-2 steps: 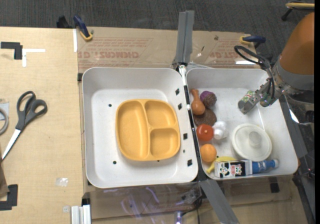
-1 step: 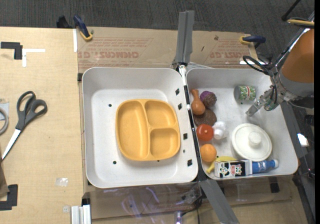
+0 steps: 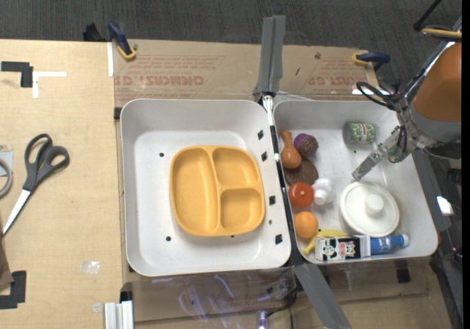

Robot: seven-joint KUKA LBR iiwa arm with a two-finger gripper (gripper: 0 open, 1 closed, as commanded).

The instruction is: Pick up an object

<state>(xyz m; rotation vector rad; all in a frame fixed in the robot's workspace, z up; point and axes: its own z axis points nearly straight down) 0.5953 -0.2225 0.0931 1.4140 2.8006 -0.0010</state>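
At 6 o'clock of the right bin, nearest the camera: a small carton with a black-and-white cow print, lying on its side, end to end with a white tube with a blue cap. Just above these, toward 5 o'clock, a white round lidded container with a knob on top. Along the 9 o'clock wall of the same bin, a row of small toy foods: an orange fruit, a red tomato, a brown lump, a purple piece and a tan pear shape. At 12 o'clock, a small green-patterned can. In the left bin, an orange divided plate; on the bare surface at 9 o'clock, black scissors. Above the right bin at about 2 o'clock, the pincer, slanting down toward the white container, with nothing seen between its tips; open or closed, not possible to tell from this angle. Nearest candidate by judgement: the white lidded container, just below the tips. Probably light, stiff and smooth plastic, so slippery; too wide across the body, better taken at the knob, though the lid alone may lift off. Safer choice perhaps the green can: small, rigid, light, taken across its sides.
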